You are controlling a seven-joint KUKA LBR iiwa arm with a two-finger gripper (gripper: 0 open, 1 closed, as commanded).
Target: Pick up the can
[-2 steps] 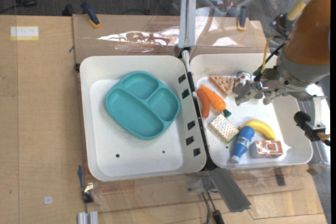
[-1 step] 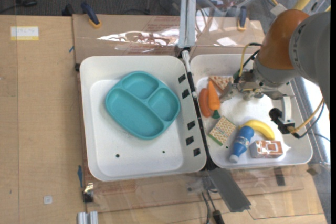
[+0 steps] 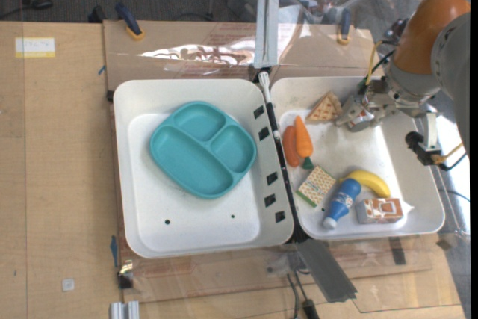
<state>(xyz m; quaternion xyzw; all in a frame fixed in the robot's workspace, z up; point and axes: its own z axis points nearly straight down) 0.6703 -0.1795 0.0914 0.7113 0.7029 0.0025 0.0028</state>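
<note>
The can (image 3: 382, 210) lies on its side near the front right corner of the right bin (image 3: 418, 224), with a red and white label and a grey end facing left. My gripper (image 3: 357, 116) hangs low over the back of the same bin, just right of a tan sandwich wedge (image 3: 323, 108). It is well apart from the can, with a bare stretch of bin floor and the banana (image 3: 367, 181) between them. Nothing shows in its grasp.
An orange carrot (image 3: 299, 140), a checkered cracker (image 3: 317, 185) and a blue bottle (image 3: 340, 203) lie in the right bin, the bottle just left of the can. A teal divided plate (image 3: 202, 148) sits in the left bin (image 3: 149, 235).
</note>
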